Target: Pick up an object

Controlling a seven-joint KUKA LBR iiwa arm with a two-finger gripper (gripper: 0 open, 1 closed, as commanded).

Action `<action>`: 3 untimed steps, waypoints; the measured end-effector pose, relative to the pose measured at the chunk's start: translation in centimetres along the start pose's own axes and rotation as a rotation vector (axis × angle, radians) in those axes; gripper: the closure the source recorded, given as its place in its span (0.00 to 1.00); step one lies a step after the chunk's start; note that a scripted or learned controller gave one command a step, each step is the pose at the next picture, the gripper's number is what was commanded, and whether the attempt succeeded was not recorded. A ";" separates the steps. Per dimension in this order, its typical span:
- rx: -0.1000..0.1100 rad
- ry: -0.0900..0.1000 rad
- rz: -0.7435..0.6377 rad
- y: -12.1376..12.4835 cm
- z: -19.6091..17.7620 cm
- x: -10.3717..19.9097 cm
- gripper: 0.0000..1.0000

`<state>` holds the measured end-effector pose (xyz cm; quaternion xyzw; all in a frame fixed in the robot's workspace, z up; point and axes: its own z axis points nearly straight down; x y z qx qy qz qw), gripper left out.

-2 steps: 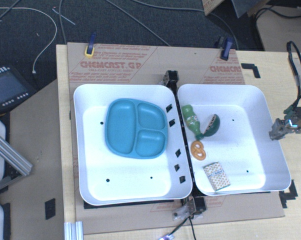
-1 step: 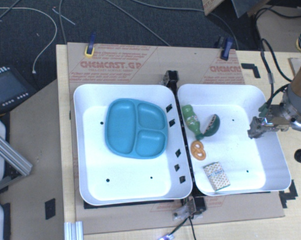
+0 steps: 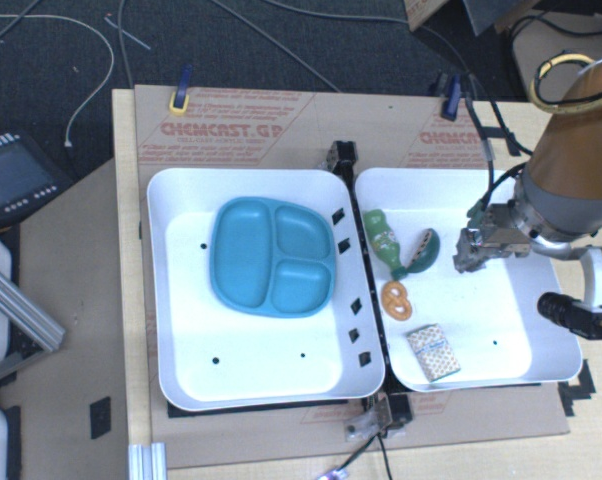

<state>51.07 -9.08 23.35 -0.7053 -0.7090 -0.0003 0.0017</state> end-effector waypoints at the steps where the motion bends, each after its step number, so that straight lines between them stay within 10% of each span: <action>1: -0.005 -0.001 -0.001 2.4 -0.8 5.2 1.00; 3: -0.005 -0.001 -0.001 6.6 -0.3 15.3 1.00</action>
